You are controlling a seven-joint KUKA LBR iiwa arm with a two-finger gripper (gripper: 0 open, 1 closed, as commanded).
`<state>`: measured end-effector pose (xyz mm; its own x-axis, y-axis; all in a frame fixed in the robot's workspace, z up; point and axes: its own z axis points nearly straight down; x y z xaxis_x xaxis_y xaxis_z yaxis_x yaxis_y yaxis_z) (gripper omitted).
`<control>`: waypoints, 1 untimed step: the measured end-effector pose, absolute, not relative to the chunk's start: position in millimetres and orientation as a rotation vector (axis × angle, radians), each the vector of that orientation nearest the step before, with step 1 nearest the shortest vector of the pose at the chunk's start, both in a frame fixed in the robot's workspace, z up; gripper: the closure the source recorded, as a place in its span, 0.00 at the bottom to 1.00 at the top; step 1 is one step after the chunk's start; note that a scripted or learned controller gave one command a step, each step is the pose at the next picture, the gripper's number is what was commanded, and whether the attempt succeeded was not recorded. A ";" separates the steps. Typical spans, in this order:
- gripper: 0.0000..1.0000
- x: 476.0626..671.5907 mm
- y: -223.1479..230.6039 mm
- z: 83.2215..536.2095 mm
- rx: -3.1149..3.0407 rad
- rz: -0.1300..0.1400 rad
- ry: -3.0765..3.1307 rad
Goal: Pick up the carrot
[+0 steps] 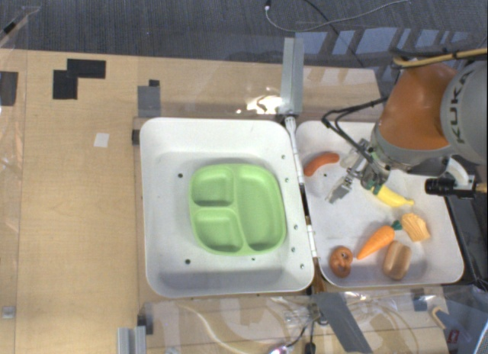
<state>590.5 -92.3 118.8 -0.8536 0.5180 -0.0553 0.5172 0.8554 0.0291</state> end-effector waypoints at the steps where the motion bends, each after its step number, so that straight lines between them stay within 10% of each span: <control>1: 0.00 656.2 -136.1 183.8 1.119 0.004 2.925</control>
<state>656.2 -136.1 183.8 -0.7445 0.6675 -0.0079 0.6675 0.7446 0.0054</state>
